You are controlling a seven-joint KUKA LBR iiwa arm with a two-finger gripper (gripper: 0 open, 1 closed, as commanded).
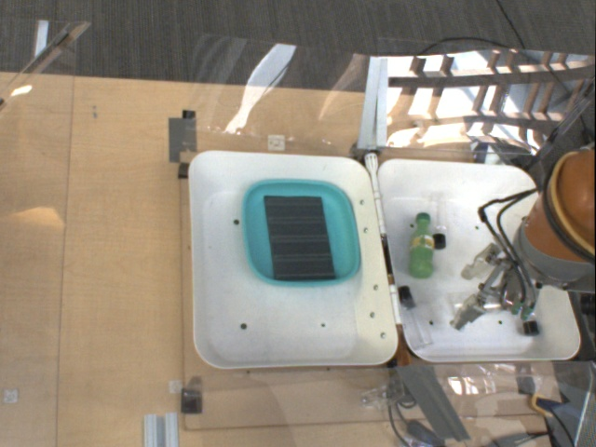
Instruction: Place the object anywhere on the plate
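A: What sits on the tabletop [112, 250]?

B: Two white bins. The left bin [279, 343] holds a teal plate [346, 240] with a dark ribbed mat. The right bin [559, 343] holds a small green bottle [422, 248].

A: And the gripper [477, 294]?

B: Its fingers [463, 319] are spread and empty. The bottle lies just left of them, long axis running up-down in the view.

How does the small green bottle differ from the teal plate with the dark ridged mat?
The small green bottle lies in the right white bin; the teal plate sits in the left white bin. The bottle is narrow and much smaller; the plate is broad and rounded-square. Both are greenish.
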